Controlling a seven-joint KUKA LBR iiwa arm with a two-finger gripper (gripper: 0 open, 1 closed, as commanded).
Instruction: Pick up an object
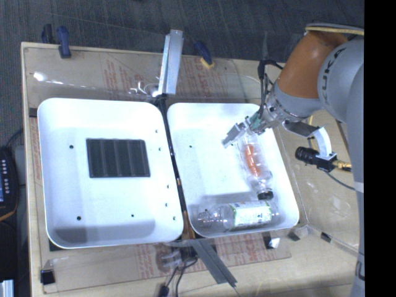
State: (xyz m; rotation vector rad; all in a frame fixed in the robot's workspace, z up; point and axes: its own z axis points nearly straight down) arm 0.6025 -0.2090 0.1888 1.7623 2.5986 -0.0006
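Arm (pixel 322 73) reaching in from right, bent down over right bin (pixel 204 166); pincer (pixel 238 132) low above clear bottle (pixel 255 163), open or closed unclear.

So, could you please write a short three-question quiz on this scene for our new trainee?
1. True or false: the dark panel lies in the right bin.
2. How many bottles lie in the right bin? A) one B) two C) four
3. Fill in: the tool is over the ___ bin.

Key: 1. false, it lies in the left bin. 2. B, an orange-filled bottle and a labelled bottle. 3. right.
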